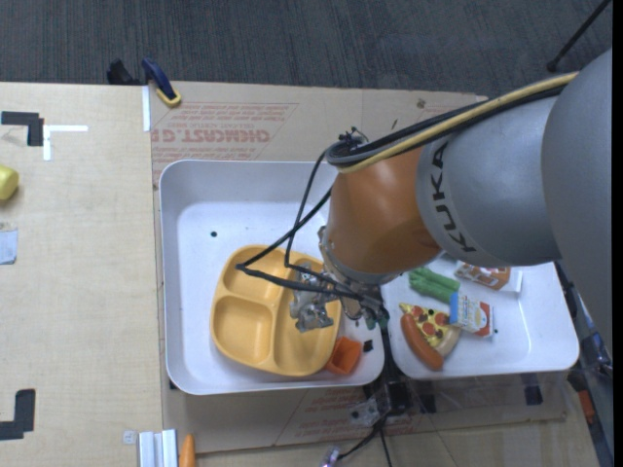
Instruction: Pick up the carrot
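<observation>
Dark grey carpet (pixel 292 17) lies beyond the pale wooden bench (pixel 78 290).

A grey arm (pixel 506 183) with an orange band is seen reaching in from the right, and its gripper (pixel 313 311) is held low over a yellow divided tray (pixel 255 327) that lies in the left white bin (pixel 185 290). An orange carrot piece (pixel 345 357) is seen just beside the tray's lower right edge, apart from the gripper. In the right bin (pixel 545 343), a pizza slice (pixel 428 329), a green item (pixel 433 283) and a small carton (pixel 470 313) are laid close together.
</observation>
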Action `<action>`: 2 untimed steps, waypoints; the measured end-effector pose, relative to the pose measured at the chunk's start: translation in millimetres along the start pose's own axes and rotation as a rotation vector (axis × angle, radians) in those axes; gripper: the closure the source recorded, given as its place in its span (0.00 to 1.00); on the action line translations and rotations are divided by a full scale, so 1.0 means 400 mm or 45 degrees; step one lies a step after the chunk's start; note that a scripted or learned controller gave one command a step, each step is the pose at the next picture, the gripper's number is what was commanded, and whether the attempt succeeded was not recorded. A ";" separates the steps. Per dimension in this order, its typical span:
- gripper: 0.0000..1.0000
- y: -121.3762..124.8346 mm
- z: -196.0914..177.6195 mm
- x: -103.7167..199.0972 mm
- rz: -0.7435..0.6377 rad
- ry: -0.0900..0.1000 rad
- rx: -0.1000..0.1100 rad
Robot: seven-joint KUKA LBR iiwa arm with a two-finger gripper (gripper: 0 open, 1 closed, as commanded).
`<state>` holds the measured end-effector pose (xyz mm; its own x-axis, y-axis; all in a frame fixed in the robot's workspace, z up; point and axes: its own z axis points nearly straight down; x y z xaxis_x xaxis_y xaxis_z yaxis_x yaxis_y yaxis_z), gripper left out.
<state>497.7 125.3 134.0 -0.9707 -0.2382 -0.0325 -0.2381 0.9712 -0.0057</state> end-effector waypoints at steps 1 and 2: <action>1.00 -0.001 -0.023 -0.007 -0.001 -0.007 0.001; 1.00 -0.002 -0.047 -0.015 -0.002 -0.015 0.002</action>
<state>503.2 126.1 153.1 -0.9698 -0.2399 -0.0446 -0.2398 0.9708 -0.0077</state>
